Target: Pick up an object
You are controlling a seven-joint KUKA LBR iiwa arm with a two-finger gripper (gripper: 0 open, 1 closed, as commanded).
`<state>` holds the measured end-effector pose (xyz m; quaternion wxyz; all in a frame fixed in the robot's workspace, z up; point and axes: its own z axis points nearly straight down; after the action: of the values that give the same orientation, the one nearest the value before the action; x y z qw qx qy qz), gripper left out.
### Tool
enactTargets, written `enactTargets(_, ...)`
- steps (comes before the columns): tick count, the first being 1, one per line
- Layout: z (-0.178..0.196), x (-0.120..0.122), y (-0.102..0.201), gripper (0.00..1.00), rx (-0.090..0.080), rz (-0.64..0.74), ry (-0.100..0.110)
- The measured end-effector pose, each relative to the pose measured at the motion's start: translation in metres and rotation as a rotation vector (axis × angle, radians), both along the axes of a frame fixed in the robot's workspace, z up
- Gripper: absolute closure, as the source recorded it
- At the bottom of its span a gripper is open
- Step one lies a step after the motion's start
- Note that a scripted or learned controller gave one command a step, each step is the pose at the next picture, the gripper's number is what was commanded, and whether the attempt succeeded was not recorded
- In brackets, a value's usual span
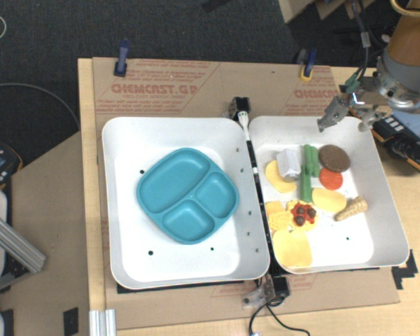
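Two white bins are seen from above on a cardboard-covered bench. In the left bin (pixel 119 187) a blue divided plate (pixel 187 194) is set near the centre. In the right bin (pixel 385 208) toy food is clustered: a brown cookie (pixel 334 158) at about one o'clock, a green stalk (pixel 307 170) upright in the middle, a yellow slice (pixel 293 248) at seven o'clock. The gripper (pixel 350 112) is held above the right bin's twelve o'clock rim, fingers spread wide, with nothing between them.
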<state>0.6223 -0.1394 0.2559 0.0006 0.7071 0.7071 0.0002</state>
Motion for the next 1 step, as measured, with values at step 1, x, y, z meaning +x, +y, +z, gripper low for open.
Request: enactTargets(1,-0.1301,-0.0176,-0.0496,0.00,0.002,-0.005,0.013)
